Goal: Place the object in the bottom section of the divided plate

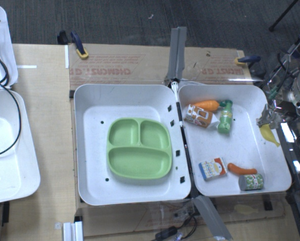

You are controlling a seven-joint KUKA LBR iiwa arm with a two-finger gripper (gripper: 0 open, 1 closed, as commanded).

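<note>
A green divided plate (138, 148) lies in the left white bin (87, 134), with two small sections at the back and one wide section at the front. My gripper (268, 120) is over the right rim of the right bin (250, 185). A yellow banana-shaped toy (270, 135) hangs from its fingertips, its top end pinched between them. The gripper is far to the right of the plate.
The right bin holds an orange carrot (206, 105), a brown-and-white carton (197, 116), a green bottle (225, 117), a small blue-and-red carton (212, 168), a second orange piece (241, 169) and a green can (252, 182). A grey divider (178, 54) stands between the bins.
</note>
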